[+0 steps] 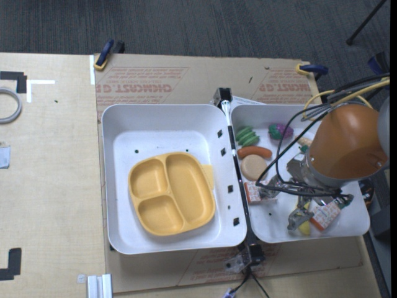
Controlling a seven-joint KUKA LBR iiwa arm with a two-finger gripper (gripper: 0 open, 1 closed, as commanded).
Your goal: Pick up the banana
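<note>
Arm low over right bin (260, 228), gripper (300, 219) at near edge, directly above banana (304, 228), yellow tip showing beside red-white packet (324, 216). Jaws' state: cannot tell. Step in hand looks like grasp attempt; next likely closing squarely, lifting straight.

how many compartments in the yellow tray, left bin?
3. The yellow tray lies in the left bin: one compartment at its upper left, one long one along its right side, one at the bottom. None looks hidden.
</note>
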